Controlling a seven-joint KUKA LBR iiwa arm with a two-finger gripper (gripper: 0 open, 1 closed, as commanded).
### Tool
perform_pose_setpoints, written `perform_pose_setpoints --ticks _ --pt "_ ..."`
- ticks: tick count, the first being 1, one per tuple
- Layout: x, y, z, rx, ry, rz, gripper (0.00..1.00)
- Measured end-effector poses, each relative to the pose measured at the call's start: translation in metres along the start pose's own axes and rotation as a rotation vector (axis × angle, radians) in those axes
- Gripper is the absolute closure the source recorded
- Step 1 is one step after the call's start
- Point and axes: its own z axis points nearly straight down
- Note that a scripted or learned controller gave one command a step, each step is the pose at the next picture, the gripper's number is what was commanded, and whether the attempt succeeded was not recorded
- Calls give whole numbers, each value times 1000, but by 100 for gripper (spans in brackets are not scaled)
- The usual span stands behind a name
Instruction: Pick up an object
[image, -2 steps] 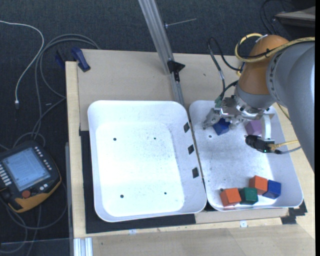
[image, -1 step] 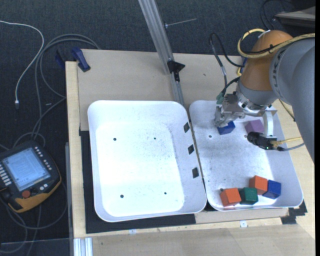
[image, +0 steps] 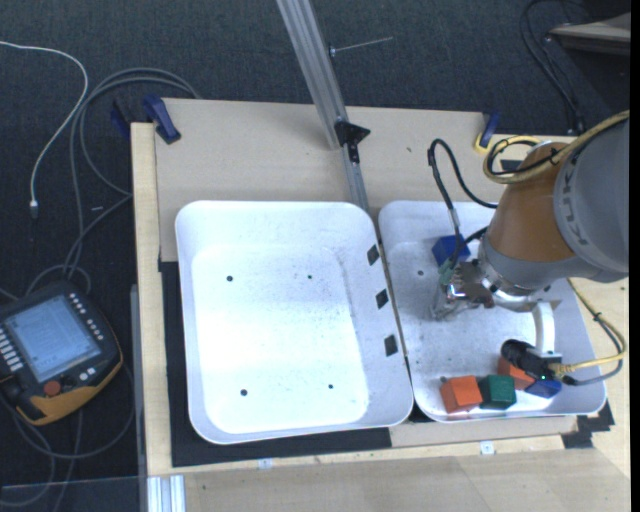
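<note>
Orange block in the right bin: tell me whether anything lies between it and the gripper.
Nothing visible does. The gripper hangs above bare bin floor, and the orange block lies nearer the right bin's front rim, beside a green block.

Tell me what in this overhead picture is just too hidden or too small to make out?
- Gripper, camera view: too small and shadowed to tell whether it holds anything.
- Right bin: its far right side is covered by the arm.
- Small blue piece by the orange block and green block: partly covered by a black part, shape unclear.
- Handheld screen on the floor: text too small.
</note>
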Motion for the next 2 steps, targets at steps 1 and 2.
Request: perform_pose_setpoints --ticks 1,2 --pt "1 4 -2 -10 -1 -2 0" --pt "-76 75 -4 -17 -7 0 0"
